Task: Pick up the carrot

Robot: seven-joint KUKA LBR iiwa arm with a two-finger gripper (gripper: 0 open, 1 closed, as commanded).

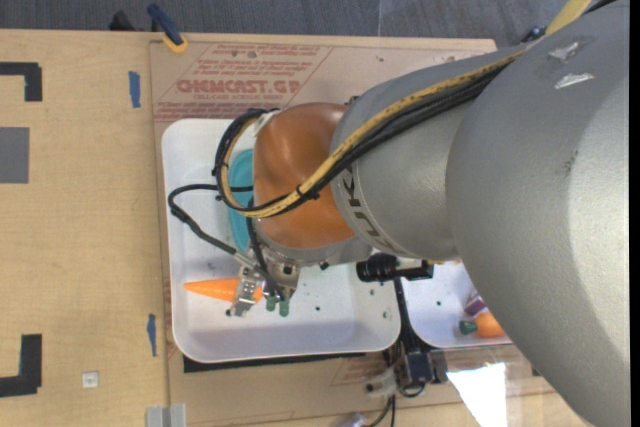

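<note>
Closing well needs the gripper (pixel 258 298), low in the left bin (pixel 185 215), to stay centred over the thick end of the carrot (pixel 212 289), which lies flat near the front wall, between its slightly spread fingers (pixel 241 300).

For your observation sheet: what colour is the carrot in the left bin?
Orange, seen in the camera view: the carrot.

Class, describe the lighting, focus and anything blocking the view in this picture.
Camera view: even, soft light with faint shadows; the arm looms large and covers much of both bins; the carrot and gripper in the left bin look fairly sharp.
</note>
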